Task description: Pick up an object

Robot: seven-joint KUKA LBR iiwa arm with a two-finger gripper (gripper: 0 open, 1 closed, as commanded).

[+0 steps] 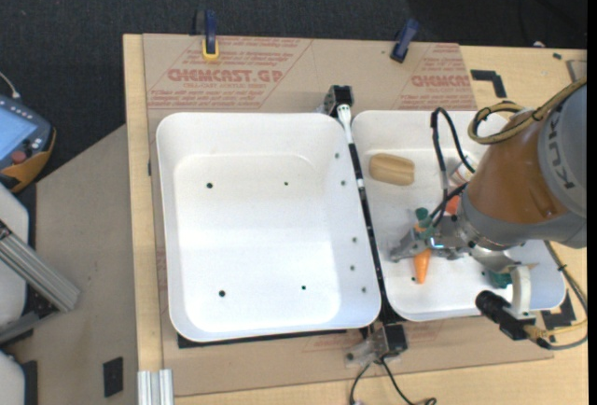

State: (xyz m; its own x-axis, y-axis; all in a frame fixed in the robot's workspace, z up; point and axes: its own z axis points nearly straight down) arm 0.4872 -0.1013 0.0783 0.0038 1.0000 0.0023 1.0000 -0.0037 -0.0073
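- In the right bin [401, 300], a shallow tray of smooth white plastic with rounded corners, the gripper [422, 243] sits low at the end of the grey arm [522, 198], whose wide band is glossy orange-brown; whether it is open or closed, and whether it has hold of anything, I cannot tell.
- Just below the gripper lies a small orange object [421, 268], tapered like a carrot, pointing down toward the bin's near edge; it is touching or nearly touching the tool, I cannot tell which.
- A tan, rounded oblong object [392, 170], matte like a bread roll, lies apart near the bin's far side.
- A small teal piece [501, 280] shows beside the arm, near the bin's right edge.
- The left bin [187, 235] is the same smooth white, with small dark dots on its floor.
- Both bins rest on a brown cardboard sheet [233, 67] printed in red lettering; clamps [210, 34] grip its far edge.
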